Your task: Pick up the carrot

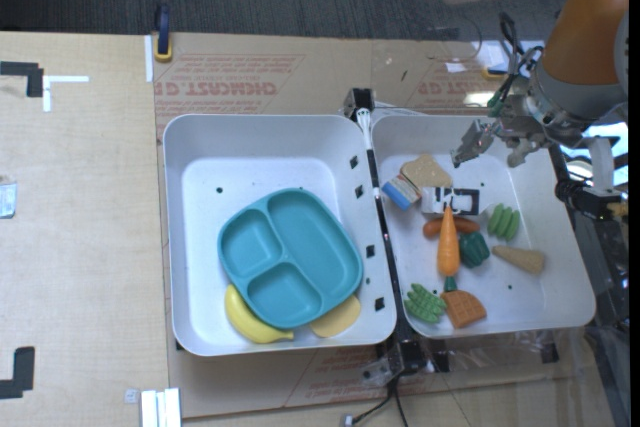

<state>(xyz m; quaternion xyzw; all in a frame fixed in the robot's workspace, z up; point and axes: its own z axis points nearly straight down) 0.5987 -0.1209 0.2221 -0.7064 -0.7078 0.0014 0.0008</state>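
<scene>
The carrot (447,243) lies in the right bin (560,310), untouched as far as the view shows: it rests on the bin floor with its orange body running roughly up and down the picture and a dark green top at its lower end. Taking the carrot as the landmark, a small white and black block (452,202) sits at its upper end, touching or nearly so; a green ribbed vegetable (502,221) lies just to its right and a dark teal piece (473,251) presses against its right side; a beige wedge (520,259) lies further right; a leafy green item (426,303) and an orange-brown piece (464,309) sit just below it; a tan slice (427,172) and a blue-and-white object (398,193) lie up and to its left. The tool (496,141) hangs above and to the right of the carrot, over the bin's upper part, apart from it and with nothing between its fingers; they look spread apart, though the shapes there are small and cluttered. Well left of the carrot, the other bin (185,215) holds a teal divided plate (290,258) on a yellow banana (252,320). Judged from this, the pick is not yet made: the approach, the descent onto the carrot, the closing and the lift all remain
</scene>
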